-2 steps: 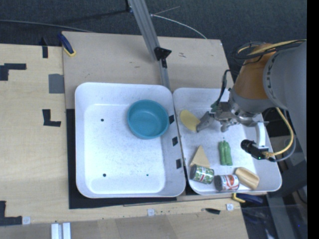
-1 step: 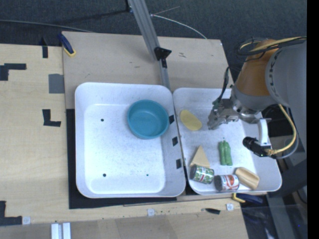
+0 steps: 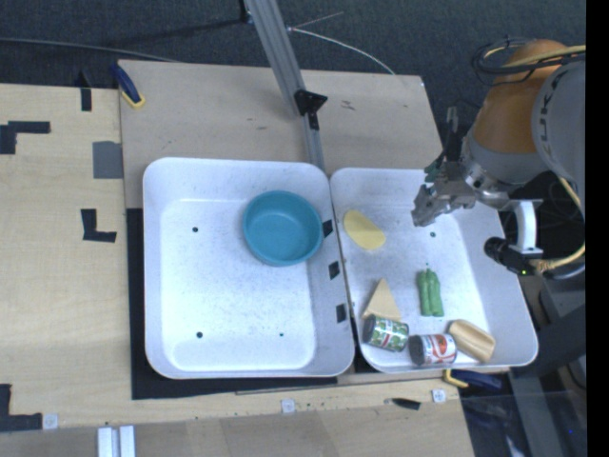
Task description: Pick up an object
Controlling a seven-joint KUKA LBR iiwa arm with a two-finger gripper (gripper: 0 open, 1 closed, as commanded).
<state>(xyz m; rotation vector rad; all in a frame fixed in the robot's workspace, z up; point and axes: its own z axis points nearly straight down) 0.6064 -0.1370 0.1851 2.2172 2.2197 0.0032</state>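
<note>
We start at the fingers [image 3: 424, 213], dark and small at the tip of the gripper [image 3: 436, 203], and we cannot tell whether they sit wide or narrow; nothing shows between them. They hang over the upper part of the right bin [image 3: 495, 284], above bare white floor, with the grey arm [image 3: 519, 131] and its orange band reaching in from the right. Just left of the fingers, apart from them, we see a pale yellow rounded piece [image 3: 364, 230] lying near the bin's left wall. Lower down, a green pickle-like piece [image 3: 431, 293] lies lengthwise in the middle of the bin, well below the fingers. Left of it sits a yellow wedge [image 3: 383, 300], and touching the wedge's lower edge is a green can [image 3: 385, 333] on its side. Beside that, along the near wall, a red and white can [image 3: 434, 349] lies down too, with a tan bread-like roll [image 3: 472, 340] just right of it. Moving outward, the left bin [image 3: 190, 284] carries a blue bowl [image 3: 282, 228] upright near its upper right corner. Both bins rest side by side on the wooden tabletop [image 3: 57, 255].
</note>
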